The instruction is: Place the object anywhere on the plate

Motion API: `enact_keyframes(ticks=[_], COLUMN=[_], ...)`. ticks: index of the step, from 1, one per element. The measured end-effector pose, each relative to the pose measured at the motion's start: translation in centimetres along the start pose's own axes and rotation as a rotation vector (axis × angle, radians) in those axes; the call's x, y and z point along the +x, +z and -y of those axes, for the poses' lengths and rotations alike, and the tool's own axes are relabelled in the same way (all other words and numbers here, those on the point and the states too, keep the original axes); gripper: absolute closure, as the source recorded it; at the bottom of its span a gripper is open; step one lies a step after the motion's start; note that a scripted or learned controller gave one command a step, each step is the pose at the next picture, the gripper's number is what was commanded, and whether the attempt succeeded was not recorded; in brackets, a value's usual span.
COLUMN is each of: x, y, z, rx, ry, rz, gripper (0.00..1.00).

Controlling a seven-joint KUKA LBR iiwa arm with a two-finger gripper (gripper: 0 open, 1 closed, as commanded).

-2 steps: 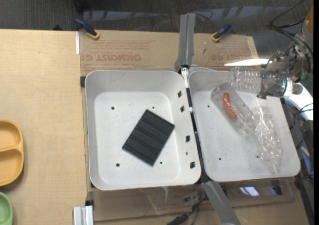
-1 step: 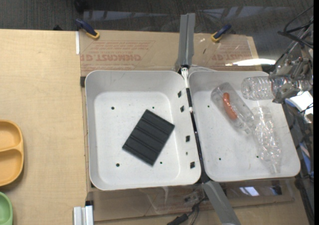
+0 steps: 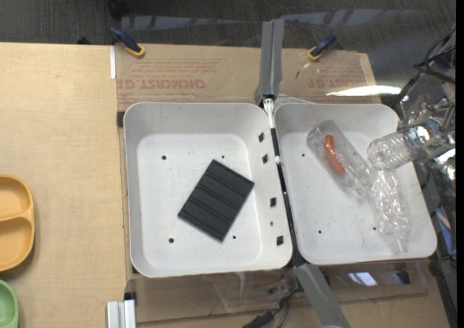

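Black ribbed plate [image 3: 216, 199] lies tilted in left bin [image 3: 138, 174]. Orange object [image 3: 334, 155] sits in right bin [image 3: 409, 243] at approx. 11 o'clock, wrapped in clear plastic [image 3: 384, 189]: prob. light, slippery, crinkly; best gripped across its short axis. Arm's pose hard to read at frame's 3 o'clock; claw [image 3: 435, 141] state: cannot tell.

Black ribbed pad [image 3: 216, 199] in white bin [image 3: 145, 174]. Orange-red piece inside clear plastic wrap [image 3: 341, 156], white bin [image 3: 319, 243] at 3 o'clock. Yellow-orange plate [image 3: 14, 221], green dish [image 3: 6, 305], tan bench [image 3: 58, 116].
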State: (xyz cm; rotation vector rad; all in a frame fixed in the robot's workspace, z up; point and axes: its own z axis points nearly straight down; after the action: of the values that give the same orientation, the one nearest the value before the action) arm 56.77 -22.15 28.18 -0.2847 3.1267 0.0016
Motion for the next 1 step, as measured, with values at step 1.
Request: enact_keyframes(ticks=[1], x=[0.86], y=[-4.36], z=[-0.19], rx=[0.002], ry=[-0.262], rz=[0.004], gripper=[1.0])
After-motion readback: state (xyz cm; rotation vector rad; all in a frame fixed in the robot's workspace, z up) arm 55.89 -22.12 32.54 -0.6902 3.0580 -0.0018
